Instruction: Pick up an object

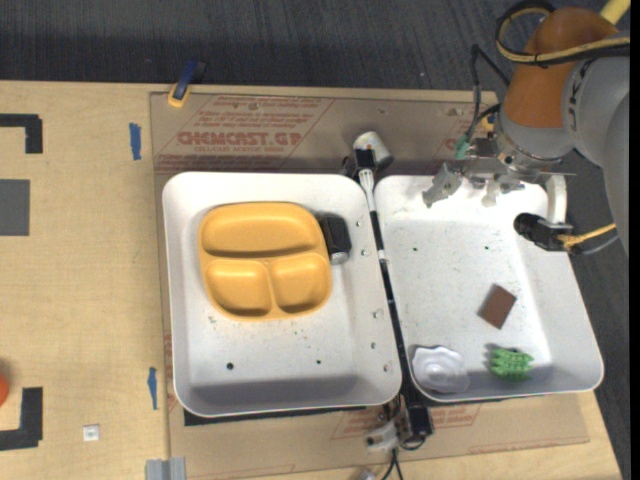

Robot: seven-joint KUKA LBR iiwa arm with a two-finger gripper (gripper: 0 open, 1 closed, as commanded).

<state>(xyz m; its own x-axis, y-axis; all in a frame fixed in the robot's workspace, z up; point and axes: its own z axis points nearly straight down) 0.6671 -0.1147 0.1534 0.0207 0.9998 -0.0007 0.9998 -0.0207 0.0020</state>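
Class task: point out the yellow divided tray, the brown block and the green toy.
yellow divided tray (265, 258), camera view, its centre ridge.
brown block (497, 306), camera view, its top face.
green toy (509, 362), camera view, its middle.

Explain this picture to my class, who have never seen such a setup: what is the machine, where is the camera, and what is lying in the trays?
The camera looks down at a slant on a bench. The grey machine with an orange band is a robot arm reaching in from the right; its gripper hovers above the right white bin, holding nothing. That bin contains a small brown block, a green toy and a clear plastic cup. The left white bin holds a yellow divided plate with a small dark object beside it.
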